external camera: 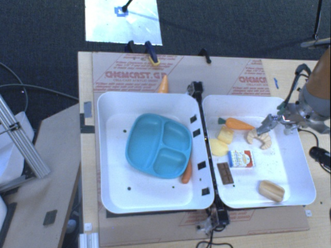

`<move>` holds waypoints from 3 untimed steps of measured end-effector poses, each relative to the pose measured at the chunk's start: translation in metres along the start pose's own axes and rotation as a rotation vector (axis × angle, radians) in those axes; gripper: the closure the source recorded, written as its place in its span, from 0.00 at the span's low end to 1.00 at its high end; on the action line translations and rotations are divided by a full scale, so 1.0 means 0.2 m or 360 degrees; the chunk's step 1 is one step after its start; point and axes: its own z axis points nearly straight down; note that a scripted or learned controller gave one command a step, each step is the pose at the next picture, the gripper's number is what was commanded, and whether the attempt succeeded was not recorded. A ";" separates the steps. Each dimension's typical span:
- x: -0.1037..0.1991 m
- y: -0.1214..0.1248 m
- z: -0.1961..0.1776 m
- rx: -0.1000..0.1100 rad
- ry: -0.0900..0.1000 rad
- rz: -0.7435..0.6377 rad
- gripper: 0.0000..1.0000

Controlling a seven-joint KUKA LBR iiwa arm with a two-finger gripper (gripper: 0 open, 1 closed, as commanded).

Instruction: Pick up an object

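Dark carpet surrounded the pale wooden worktop [129,61], which carried two shallow white bins side by side. One blue divided plate [158,145] lay in the left bin [111,190], with one small carrot [186,173] touching its lower right edge. Another orange piece, perhaps a second carrot tip [163,83], sat on the worktop just beyond that bin's far wall. The right bin [302,185] held six things: one carrot [238,123], two yellow chunks [221,141] touching each other, one small carton [241,159], one brown bar [224,173], one tan bread-like roll [271,190] and one pale curved piece [260,138]. The end effector [267,125] hung low over that curved piece, its fingers parted and gripping nothing that could be seen.
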 end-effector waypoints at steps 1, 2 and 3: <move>-0.07 -0.23 0.60 -0.0003 0.0006 0.0011 0.00; 0.03 -0.36 0.56 -0.0023 -0.0009 0.0010 0.00; -0.17 -0.02 0.56 -0.0012 -0.0001 -0.0005 0.00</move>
